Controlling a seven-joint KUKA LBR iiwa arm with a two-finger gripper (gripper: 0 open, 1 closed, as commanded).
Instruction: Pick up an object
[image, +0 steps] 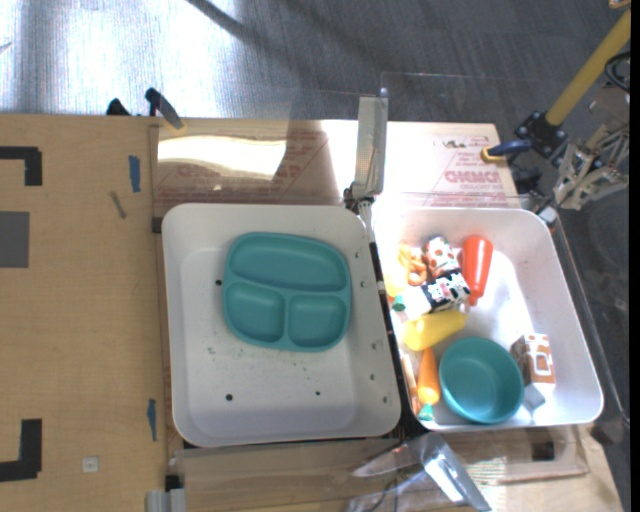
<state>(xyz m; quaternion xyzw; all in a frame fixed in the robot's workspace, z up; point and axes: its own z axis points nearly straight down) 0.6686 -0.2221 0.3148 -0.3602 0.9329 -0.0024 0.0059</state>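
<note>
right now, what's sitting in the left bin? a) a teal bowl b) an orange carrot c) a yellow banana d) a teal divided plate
d, the teal divided plate lies flat in the left bin, while the teal bowl, the orange carrot and the yellow banana-like piece are all in the right bin.

I see a teal round plastic bowl (482, 378) upright at the near end of the right white bin (572, 300). A yellow plastic wedge (435, 328) lies just beside it, an orange carrot-shaped toy (478, 265) farther back. A teal divided plastic plate (287, 290) lies flat in the left white bin (200, 385).
</note>
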